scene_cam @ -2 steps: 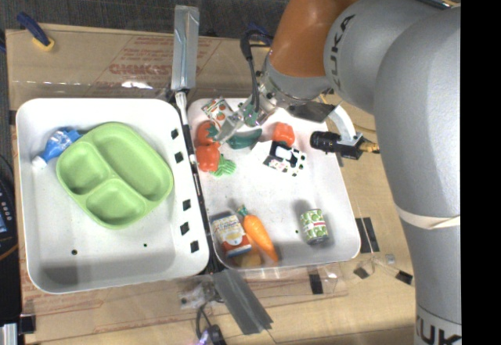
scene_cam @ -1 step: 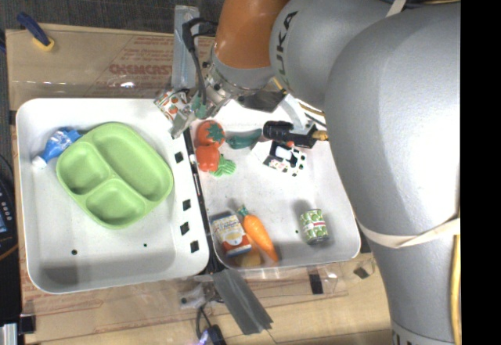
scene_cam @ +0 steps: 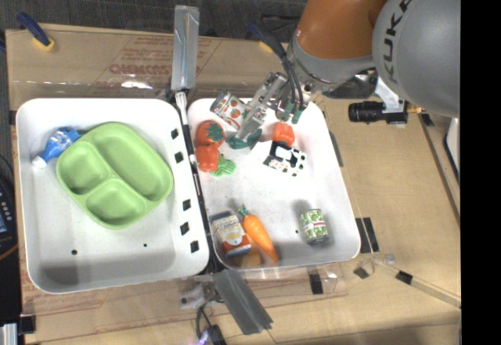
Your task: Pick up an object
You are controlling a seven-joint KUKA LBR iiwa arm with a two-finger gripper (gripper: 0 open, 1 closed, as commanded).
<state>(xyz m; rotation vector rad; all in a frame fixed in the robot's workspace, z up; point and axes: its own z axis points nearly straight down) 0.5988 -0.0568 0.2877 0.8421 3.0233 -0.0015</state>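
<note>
The arm reaches in from the right, and its hand (scene_cam: 262,113) hangs low over the far part of the right bin (scene_cam: 333,179). Whether the hand is gripping anything cannot be told. Just beside it lie a small printed pack (scene_cam: 228,108), a teal piece (scene_cam: 241,141) and a small orange toy (scene_cam: 282,133). A red-and-orange toy vegetable (scene_cam: 208,145) sits by the bin's left wall, a black-and-white block (scene_cam: 284,159) near the middle. At the near edge are a carrot (scene_cam: 259,234), a small box (scene_cam: 230,232) and a green can (scene_cam: 314,226). The left bin (scene_cam: 102,261) holds a green divided plate (scene_cam: 114,173) and a blue item (scene_cam: 56,143).
</note>
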